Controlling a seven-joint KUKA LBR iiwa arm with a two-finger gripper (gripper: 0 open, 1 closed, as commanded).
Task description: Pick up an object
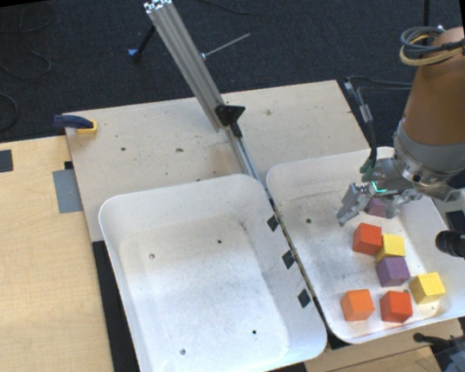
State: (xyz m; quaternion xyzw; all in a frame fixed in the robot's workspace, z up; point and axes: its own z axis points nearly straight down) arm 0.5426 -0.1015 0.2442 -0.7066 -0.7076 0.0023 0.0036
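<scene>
My gripper (377,201) hangs low over the far part of the right bin (319,177), fingers spread open. A mauve block (382,210) shows just under it, between the fingers; I cannot tell whether they touch it. In front of the gripper lie an orange-red cube (367,238), a yellow cube (393,245) and a purple cube (393,269), packed close together. Along the near rim sit an orange cube (357,304), a red cube (396,305) and another yellow cube (427,286).
The left bin (136,240) sits beside the right one, with black clips (289,258) on the shared rims. A slanted aluminium post (193,64) rises behind the bins. The arm's orange band (440,104) looms over the right bin's far right corner.
</scene>
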